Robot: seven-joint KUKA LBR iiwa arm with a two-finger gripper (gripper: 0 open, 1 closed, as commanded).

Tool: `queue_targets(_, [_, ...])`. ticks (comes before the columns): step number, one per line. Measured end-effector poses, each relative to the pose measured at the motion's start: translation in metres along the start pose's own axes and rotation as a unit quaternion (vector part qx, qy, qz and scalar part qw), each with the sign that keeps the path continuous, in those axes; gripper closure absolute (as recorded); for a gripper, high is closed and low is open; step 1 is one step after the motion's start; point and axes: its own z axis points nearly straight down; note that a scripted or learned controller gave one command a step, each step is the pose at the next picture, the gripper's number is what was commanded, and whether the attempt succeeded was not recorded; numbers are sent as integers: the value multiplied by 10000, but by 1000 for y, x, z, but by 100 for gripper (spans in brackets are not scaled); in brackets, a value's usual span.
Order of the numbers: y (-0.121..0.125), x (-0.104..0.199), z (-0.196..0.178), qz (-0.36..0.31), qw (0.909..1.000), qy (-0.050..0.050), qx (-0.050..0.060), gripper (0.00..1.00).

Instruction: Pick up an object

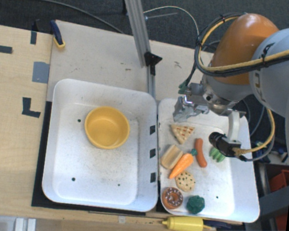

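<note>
My gripper (185,112) hangs over the far left part of the right bin (229,197), just above a waffle-patterned toy wedge (182,132). Nothing shows between its fingers. Below the wedge lie a tan bread piece (171,156), an orange carrot (181,165), a red sausage (200,152), a green piece (217,154), a cookie (185,181), a chocolate donut (172,197) and a dark green broccoli (195,203). A yellow bowl (107,127) sits in the left bin (62,181).
A yellow mustard bottle (185,224) lies on the bench in front of the right bin. A metal pole (140,27) slants up behind the bins. The arm's orange band (244,41) and cables loom over the right bin's far side.
</note>
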Motion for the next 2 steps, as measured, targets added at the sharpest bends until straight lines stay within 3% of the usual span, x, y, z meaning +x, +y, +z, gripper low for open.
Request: queue_targets(2, [-62,96,20,-3,10000,-2,15,100])
